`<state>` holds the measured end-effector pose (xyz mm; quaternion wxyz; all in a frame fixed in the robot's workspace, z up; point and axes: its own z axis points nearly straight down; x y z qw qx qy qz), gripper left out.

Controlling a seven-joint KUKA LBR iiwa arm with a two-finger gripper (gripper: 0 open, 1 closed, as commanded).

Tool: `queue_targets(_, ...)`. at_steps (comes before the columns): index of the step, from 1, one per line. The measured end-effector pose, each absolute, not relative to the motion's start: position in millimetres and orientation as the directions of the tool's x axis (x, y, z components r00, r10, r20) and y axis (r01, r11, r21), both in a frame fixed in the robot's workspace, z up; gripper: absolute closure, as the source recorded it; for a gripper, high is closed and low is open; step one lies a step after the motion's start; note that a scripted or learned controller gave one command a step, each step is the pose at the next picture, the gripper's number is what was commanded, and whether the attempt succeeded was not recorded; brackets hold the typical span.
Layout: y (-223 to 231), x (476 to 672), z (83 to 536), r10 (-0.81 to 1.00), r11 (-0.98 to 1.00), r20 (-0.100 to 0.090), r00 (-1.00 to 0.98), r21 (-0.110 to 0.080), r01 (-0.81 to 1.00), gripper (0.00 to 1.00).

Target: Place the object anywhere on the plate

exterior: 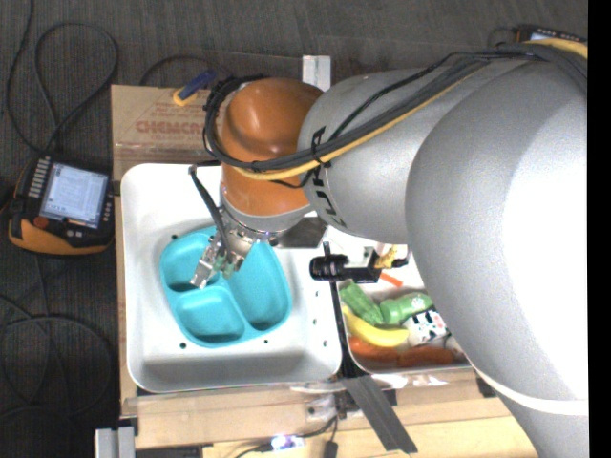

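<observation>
Gripper [212, 263] low over plate [250, 299] in left bin [153, 198], finger state unclear; object presumably among toys [396, 322] in right bin, risking an empty release.

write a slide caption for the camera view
Gripper over the blue plate in the left bin; toy food in the right bin.

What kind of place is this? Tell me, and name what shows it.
Most likely a robotics lab test bench, not a home or kitchen. A grey arm reaches over two white bins, a teach pendant lies on the carpet with loose cables, and toy food fills the right bin.
</observation>
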<state>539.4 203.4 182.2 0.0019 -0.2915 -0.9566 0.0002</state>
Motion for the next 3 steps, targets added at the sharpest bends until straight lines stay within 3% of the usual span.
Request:
queue_targets(1,233,515.1,170,0.319,0.948,0.002,-0.948,-0.001,0.319,1.0)
queue_targets(2,234,568.5,193,0.378,0.926,-0.001,-0.926,0.0,0.378,1.0)
queue_targets(3,233,527.0,129,0.124,0.992,0.002,-0.992,-0.001,0.124,1.0)
